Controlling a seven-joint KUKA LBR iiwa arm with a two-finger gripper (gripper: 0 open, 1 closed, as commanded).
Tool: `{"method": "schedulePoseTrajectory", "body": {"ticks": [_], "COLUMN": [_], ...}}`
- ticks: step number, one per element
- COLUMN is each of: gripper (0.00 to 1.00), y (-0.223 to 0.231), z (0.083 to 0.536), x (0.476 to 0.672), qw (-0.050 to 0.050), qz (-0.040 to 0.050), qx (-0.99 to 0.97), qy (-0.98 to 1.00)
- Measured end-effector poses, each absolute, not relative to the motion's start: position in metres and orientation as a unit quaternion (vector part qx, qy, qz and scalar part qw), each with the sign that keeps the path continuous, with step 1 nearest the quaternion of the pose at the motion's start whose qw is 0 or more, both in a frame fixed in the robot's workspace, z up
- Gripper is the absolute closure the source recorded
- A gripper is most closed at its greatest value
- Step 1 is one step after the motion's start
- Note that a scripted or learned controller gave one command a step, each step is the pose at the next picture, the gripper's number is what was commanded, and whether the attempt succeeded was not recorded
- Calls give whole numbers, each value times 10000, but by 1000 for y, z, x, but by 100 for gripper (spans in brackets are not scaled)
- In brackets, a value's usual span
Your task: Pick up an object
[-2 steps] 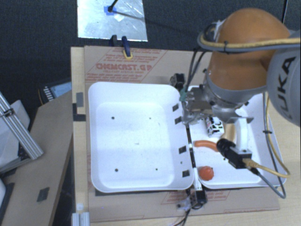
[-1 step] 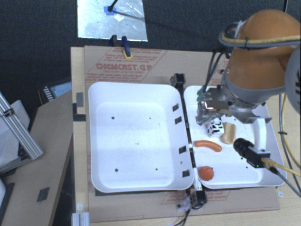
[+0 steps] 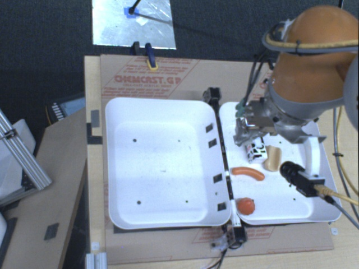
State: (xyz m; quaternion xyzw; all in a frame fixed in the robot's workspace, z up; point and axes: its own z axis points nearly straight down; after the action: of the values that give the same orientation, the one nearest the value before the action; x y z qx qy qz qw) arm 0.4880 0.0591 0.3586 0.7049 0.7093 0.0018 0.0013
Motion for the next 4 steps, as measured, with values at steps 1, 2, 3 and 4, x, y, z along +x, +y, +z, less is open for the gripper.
{"method": "schedulePoseTrajectory", "body": {"ticks": [1, 2, 3, 4], "gripper": [100, 100, 100, 100], "y": [89, 26, 30, 30], "z": [411, 313, 329, 340], "x": [521, 496, 499, 500], "qw": [23, -20, 14, 19], "qz": [35, -33, 17, 25], "qx": [7048, 7090, 7051, 7038], "qy": [7094, 7052, 7091, 7104]}}
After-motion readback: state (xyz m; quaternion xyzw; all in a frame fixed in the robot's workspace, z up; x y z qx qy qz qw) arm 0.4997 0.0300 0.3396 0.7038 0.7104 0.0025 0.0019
